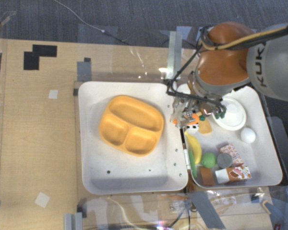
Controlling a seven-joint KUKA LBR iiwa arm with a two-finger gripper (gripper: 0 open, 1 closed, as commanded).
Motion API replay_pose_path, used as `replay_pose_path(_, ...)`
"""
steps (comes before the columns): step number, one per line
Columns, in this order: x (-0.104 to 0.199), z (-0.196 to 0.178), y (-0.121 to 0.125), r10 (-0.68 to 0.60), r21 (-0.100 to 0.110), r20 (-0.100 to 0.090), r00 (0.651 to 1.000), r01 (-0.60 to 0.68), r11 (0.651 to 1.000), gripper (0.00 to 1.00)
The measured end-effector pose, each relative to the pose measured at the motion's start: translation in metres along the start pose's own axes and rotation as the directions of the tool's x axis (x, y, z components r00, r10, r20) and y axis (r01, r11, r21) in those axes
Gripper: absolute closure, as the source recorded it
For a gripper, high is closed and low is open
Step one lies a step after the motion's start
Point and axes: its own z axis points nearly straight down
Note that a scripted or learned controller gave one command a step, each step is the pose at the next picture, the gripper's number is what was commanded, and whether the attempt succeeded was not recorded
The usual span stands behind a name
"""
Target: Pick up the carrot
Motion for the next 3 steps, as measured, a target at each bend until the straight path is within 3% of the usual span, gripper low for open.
replay_pose_path(1,-0.018,-0.022,-0.051,0.292,0.003,0.004,0.956,-0.292,0.956,1.0)
replay_pose_path(2,0.016,0.004,0.017,0.334,0.0,-0.004,0.942,-0.334,0.942,1.0)
replay_pose_path(3,0.013,-0.008,0.015,0.334,0.0,0.006,0.943,-0.334,0.943,1.0)
